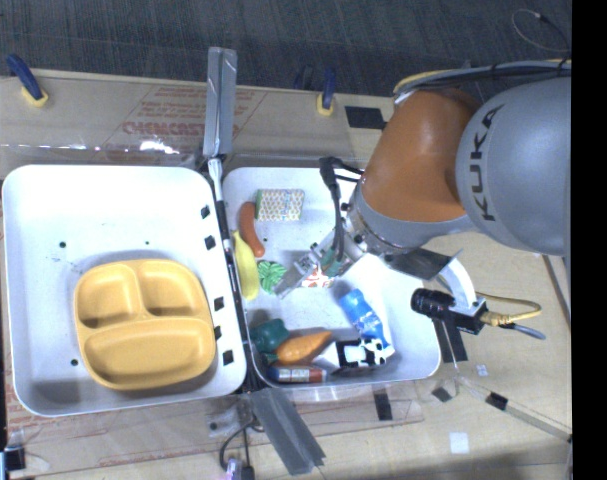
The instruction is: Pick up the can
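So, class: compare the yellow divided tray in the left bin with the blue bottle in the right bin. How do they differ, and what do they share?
The yellow tray is far bigger than the blue bottle. The tray is broad, flat and split into compartments; the bottle is narrow and lies on its side. The tray sits alone in the left bin, while the bottle lies among other items in the right bin, beside the gripper. Both rest on a white bin floor.

Beyond my fingers, toward the far edge, lies dark grey carpeted floor. Beneath me spreads a brown cardboard-covered bench top, printed with faded red lettering, with blue clamps gripping its far edge. A thin cable loops across the floor. Lighting is even.
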Controlling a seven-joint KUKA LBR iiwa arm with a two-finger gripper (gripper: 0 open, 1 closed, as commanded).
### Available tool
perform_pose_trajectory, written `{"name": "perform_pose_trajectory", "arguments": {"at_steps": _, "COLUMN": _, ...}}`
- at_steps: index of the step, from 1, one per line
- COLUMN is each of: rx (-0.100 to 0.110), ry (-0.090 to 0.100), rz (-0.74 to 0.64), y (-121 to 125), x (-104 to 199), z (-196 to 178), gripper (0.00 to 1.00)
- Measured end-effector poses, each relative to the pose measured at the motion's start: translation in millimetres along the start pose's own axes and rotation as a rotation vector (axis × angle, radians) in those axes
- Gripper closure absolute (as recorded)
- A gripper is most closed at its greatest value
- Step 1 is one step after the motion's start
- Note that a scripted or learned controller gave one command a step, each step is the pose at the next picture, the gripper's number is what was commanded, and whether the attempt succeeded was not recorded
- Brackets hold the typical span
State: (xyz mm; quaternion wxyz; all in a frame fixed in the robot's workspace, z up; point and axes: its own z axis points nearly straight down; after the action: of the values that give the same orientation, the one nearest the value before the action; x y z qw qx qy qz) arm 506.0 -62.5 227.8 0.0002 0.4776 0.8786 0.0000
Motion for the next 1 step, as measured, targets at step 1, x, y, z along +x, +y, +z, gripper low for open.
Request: {"name": "perform_pose_trajectory", "arguments": {"at_steps": 1, "rx": 0.003, "ry": 0.002, "rz": 0.114, "y": -18.7, "x": 19.2, "z": 33.1, "gripper": 0.0}}
